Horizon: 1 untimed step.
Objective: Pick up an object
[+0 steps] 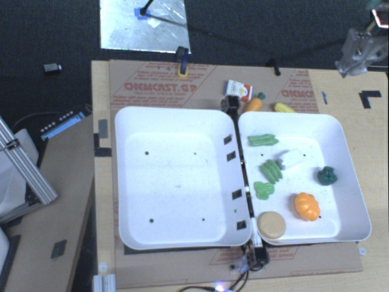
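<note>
The right bin (340, 135) holds several small toy foods. A light green pod (262, 140) lies near its back left, with two more green pieces (271, 170) (264, 190) below it. A white object (293, 159) rests in the middle. A dark green broccoli (327, 175) sits at the right, an orange pepper (307, 206) toward the front, and a tan round biscuit (271, 224) in the front left corner. My gripper (357, 52) hangs high above the bench's back right corner, well away from the bin's contents.
The left bin (173, 178) sits beside the right one, joined by black clips (234, 157). Behind the bins on the cardboard lie a carrot (254, 104), a yellow piece (283, 108) and a small packet (237, 89). A metal frame (24, 169) stands at the left.
</note>
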Tool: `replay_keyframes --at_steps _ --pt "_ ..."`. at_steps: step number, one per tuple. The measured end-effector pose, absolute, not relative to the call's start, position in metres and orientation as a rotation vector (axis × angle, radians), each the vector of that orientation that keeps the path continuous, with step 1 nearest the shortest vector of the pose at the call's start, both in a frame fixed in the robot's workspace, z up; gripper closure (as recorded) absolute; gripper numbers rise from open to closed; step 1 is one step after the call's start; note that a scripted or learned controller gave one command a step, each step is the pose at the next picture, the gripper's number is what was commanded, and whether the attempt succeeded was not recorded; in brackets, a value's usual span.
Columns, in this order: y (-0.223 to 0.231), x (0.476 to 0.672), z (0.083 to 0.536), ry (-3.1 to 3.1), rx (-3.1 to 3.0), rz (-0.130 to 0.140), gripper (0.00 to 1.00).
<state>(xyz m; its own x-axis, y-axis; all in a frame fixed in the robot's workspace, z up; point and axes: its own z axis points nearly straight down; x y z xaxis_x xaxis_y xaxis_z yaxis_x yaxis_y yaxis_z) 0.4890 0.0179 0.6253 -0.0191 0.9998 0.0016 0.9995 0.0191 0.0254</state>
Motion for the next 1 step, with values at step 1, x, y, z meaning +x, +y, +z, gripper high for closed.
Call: replay_keyframes --at_steps 1 --pt "0.0174 0.4892 0.6366 2.230 2.186 0.033 1.00"
